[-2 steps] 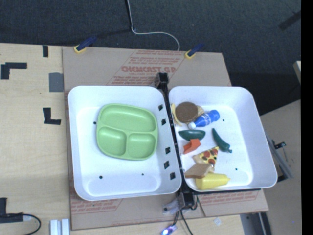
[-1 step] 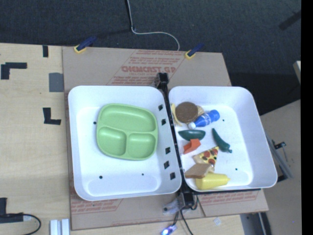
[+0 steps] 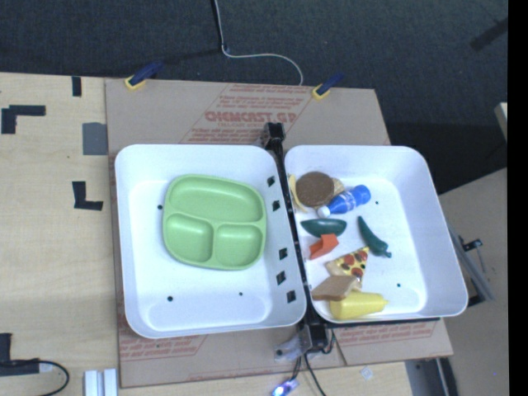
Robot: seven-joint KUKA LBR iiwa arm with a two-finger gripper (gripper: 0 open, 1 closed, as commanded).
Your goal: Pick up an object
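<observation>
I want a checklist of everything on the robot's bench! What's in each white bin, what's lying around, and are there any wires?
Surface: brown cardboard sheet on a wooden bench, bearing two white bins.
Left bin: green divided plate, three compartments, nothing in them.
Right bin: toy food, mostly along its left side: brown round cookie-like piece, blue and white bottle, dark green pod, red-orange wedge, green pepper, pizza slice, brown bread-like slice, yellow piece.
Clutter: two yellow and blue clamps on the cardboard's far edge.
Hand: nothing seen.
Cables: white cable behind the bins; dark cables at the near edge.
Surroundings: dark carpet; black tape marks.
</observation>
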